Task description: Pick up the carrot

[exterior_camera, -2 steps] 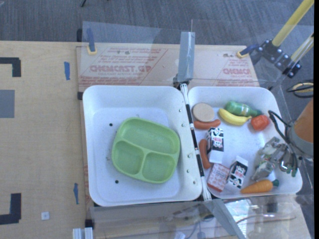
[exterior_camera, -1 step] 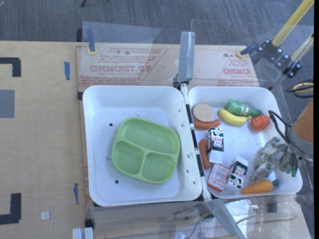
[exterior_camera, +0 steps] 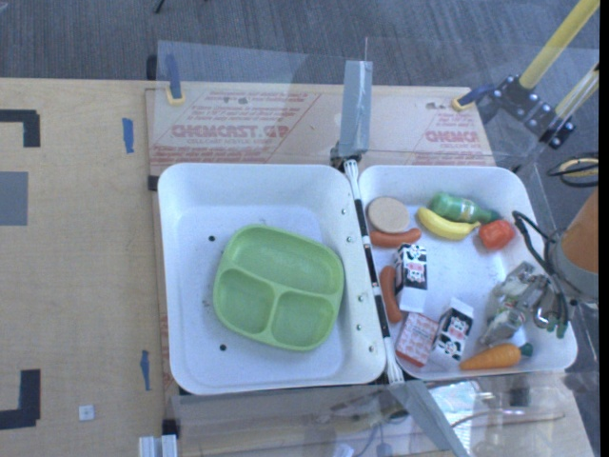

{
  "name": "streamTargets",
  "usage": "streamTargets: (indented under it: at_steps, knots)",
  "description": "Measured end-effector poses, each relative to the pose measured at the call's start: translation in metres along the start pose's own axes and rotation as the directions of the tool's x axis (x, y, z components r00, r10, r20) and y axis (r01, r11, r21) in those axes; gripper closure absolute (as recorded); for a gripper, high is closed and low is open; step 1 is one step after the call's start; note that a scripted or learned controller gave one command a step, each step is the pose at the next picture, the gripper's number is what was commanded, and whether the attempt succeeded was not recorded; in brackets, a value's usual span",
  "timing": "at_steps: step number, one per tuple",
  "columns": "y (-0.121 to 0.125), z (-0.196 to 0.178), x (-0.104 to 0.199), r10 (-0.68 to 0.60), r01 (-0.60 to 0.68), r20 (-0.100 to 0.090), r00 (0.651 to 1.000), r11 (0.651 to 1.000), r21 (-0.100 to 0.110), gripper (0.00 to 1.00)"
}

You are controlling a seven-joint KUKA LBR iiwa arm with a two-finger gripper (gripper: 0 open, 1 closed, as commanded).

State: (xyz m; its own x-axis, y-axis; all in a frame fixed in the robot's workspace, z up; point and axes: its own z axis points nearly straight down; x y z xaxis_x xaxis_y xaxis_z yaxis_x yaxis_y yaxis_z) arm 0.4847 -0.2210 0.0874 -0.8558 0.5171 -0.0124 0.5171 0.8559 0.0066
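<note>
Camera view looks down on a light wooden bench [exterior_camera: 76, 255] with black and blue tape marks on it. Two shallow white bins sit side by side on a brown cardboard sheet [exterior_camera: 238, 127]. Behind the bench is grey carpet floor [exterior_camera: 285, 17].

The left white bin [exterior_camera: 190, 208] holds a light green plastic plate with three parts [exterior_camera: 278, 287].

The right white bin [exterior_camera: 542, 208] holds toy food. The small orange carrot with a green tip [exterior_camera: 495, 356] lies near the front right corner, on the bin floor. Near it are two little milk cartons with cow spots [exterior_camera: 413, 267], a red and white packet [exterior_camera: 416, 339], a yellow banana [exterior_camera: 445, 223], a green bottle shape [exterior_camera: 459, 206], a red tomato [exterior_camera: 496, 233], a round tan cookie [exterior_camera: 388, 214] and two orange-red sausages [exterior_camera: 395, 238].

The metal two-finger gripper [exterior_camera: 509, 317] hangs just above the carrot, close to it. I cannot tell if it is open or closed.
</note>
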Motion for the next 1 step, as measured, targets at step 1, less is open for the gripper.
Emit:
streamTargets:
  at_steps: [1]
  knots:
    - [0.0027,-0.0872,0.0059,-0.065,0.065,-0.013,0.998,0.998,0.004,0.00]
